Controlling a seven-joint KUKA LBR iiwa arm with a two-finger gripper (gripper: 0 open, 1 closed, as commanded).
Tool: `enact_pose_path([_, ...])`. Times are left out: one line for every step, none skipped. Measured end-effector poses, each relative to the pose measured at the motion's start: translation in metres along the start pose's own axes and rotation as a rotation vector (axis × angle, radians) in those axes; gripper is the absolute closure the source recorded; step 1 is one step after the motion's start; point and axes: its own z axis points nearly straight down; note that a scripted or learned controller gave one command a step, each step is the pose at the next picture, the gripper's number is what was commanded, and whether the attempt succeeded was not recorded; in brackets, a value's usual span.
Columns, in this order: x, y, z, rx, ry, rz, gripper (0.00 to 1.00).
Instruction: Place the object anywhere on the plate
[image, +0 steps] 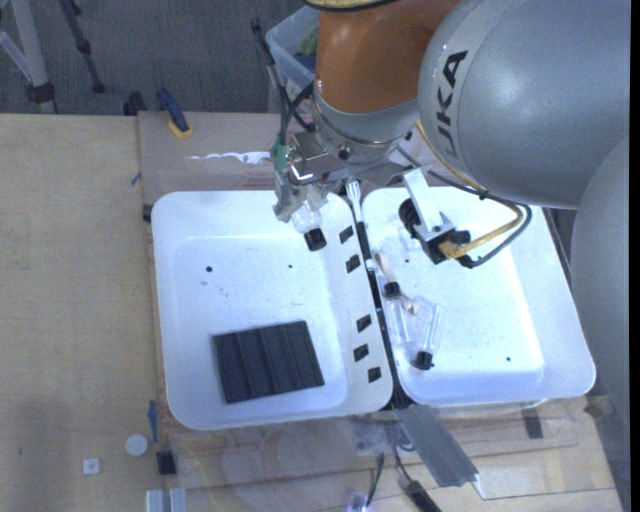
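Observation:
The plate (268, 362) is a dark ribbed rectangle lying flat in the front part of the left bin (180, 300). My gripper (306, 222) hangs over the far right corner of that bin, well behind the plate, and one black fingertip (314, 238) shows near the bin floor. Nothing is visible between the fingers. A clear plastic object (412, 325) with a black end (422, 360) lies in the right bin (500, 320), close to its left wall.
Small black clips (362, 322) run along the rims where the two bins meet. A white and yellow fitting (437, 238) on a cable hangs from the arm over the right bin. The arm's big grey body covers the upper right.

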Motion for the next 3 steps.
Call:
enact_pose_path([-0.002, 0.058, 0.014, -0.004, -0.001, -0.521, 1.0])
enact_pose_path([0.008, 0.062, 0.034, 0.003, 0.002, -0.631, 1.0])
enact_pose_path([0.02, 0.066, 0.026, -0.003, -0.001, -0.713, 1.0])
